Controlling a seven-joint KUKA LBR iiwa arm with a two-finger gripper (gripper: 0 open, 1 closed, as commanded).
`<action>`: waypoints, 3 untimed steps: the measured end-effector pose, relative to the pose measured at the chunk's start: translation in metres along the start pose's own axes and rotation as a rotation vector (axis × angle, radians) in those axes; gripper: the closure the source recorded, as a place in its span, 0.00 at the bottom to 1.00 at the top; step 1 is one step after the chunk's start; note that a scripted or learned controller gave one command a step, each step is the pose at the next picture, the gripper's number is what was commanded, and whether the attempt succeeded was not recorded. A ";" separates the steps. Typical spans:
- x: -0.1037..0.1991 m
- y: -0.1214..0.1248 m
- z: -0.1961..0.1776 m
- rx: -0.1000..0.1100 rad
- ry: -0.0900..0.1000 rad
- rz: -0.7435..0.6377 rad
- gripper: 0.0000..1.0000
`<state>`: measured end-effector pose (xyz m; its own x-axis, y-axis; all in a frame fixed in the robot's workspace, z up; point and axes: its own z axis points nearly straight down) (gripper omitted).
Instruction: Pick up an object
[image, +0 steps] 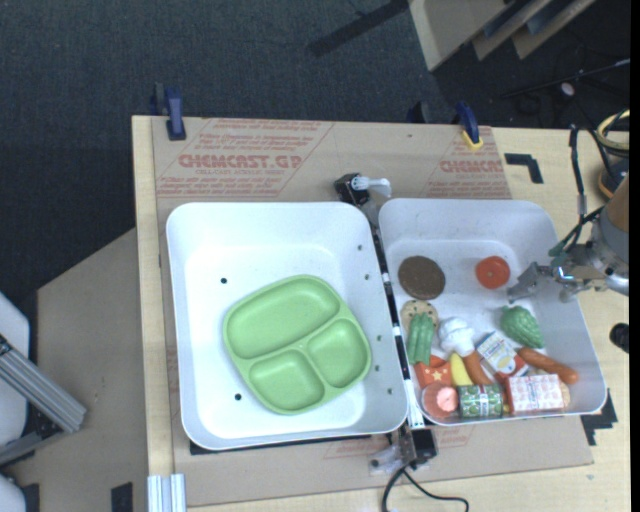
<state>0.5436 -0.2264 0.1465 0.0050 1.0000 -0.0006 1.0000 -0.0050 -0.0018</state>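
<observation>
Nearest: red-white carton (538, 392), below gripper (530, 283).
Gripper: over right white bin (440, 222); finger state cannot tell.
Tomato: round red tomato (491, 271), just left.

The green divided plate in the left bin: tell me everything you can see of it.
The green divided plate is pale green and looks like matte plastic. Raised ridges split it into three compartments, one large and two smaller. It has rounded corners and lies flat, turned at an angle, on the floor of the left bin. Nothing rests in it.
</observation>
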 end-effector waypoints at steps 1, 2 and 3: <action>0.053 0.044 0.065 0.001 0.003 -0.011 0.00; 0.009 -0.038 0.062 0.005 0.002 0.003 0.00; 0.012 -0.033 0.052 -0.004 0.000 -0.003 1.00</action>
<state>0.5109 -0.2140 0.0949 0.0018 1.0000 -0.0009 1.0000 -0.0018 0.0018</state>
